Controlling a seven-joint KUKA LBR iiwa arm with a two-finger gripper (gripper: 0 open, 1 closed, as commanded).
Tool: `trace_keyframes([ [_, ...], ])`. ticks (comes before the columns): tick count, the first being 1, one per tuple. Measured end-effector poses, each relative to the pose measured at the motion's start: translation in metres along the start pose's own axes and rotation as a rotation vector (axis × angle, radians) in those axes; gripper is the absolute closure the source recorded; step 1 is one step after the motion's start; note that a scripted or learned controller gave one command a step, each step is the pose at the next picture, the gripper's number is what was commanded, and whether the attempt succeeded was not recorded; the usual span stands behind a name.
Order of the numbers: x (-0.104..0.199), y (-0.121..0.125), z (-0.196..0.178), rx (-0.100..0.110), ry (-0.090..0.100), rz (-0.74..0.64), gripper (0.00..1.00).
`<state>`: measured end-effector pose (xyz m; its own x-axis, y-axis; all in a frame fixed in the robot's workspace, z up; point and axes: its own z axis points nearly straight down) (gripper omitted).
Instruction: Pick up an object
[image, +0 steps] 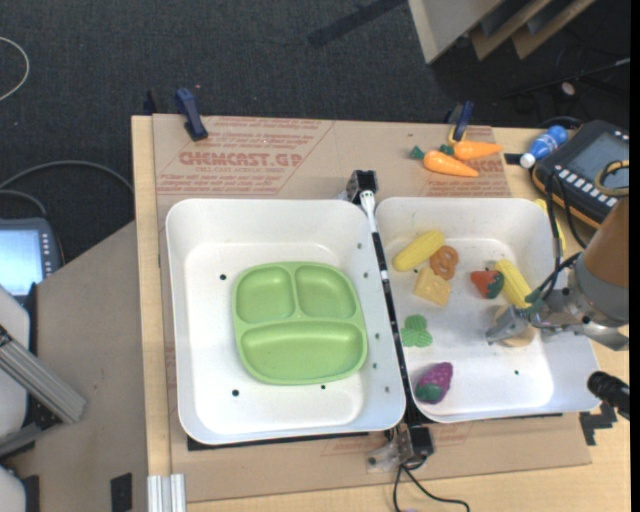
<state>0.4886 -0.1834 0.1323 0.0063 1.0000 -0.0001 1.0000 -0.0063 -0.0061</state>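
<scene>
Dark carpet surrounds the tabletop (300, 150) with its two white bins; the tool (512, 328) is low in the right bin (470, 400), over a tan object (519, 339) beside the yellow piece (514, 283). Whether it is clenched or released I cannot tell; nothing appears lifted, so I judge the pick as not yet done.

From my seat, the arm (610, 270) is cut off by the right edge. The end effector (512, 328) covers a pale round thing (520, 340) I can't identify, and its finger tips are too blurred to read.
</scene>
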Motion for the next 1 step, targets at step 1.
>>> trace_keyframes([
  [1,-0.0099,0.059,0.0491,-0.012,-0.003,-0.008,0.0],
])
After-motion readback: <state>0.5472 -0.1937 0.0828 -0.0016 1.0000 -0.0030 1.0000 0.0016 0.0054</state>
